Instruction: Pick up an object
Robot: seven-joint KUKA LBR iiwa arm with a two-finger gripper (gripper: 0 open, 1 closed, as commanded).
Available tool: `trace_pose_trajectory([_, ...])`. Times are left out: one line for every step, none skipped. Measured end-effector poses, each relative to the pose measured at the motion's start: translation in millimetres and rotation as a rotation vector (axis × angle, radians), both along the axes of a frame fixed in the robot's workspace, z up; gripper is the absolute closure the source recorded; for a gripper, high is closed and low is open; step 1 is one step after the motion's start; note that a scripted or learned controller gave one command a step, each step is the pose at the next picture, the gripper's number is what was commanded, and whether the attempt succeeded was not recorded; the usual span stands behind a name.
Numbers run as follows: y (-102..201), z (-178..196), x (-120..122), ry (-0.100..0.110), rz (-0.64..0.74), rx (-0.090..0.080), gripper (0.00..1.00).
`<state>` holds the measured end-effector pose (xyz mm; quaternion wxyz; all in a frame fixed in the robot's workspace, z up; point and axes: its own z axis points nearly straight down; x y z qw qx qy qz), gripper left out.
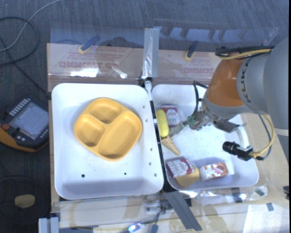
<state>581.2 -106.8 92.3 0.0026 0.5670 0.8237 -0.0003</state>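
The right bin [250, 176] holds several small items. A yellow corn cob [162, 122] lies along its left wall, with a red packet [171, 113] beside it and a tan cone-shaped piece [170, 145] just below. Near the front lie another red packet [179, 166], a mustard-coloured piece [187, 178] and a red-and-white packet [216, 170]. My gripper [193, 122] hangs low over the middle of this bin, right of the corn and the upper red packet. I see nothing held in it.
The left bin [68, 178] bears a yellow divided plate [108, 128]. A black plug and yellow cable [238, 149] hang off the arm over the right bin. A handheld controller [23, 124] lies on the floor at left.
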Motion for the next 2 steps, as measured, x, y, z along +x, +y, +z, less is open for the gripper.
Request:
trace_pose_trajectory([5.0, -1.9, 43.9, -0.006, -0.251, 0.002, 0.00])
trace_pose_trajectory([5.0, 6.7, 43.8, -0.005, -0.250, 0.000, 1.00])
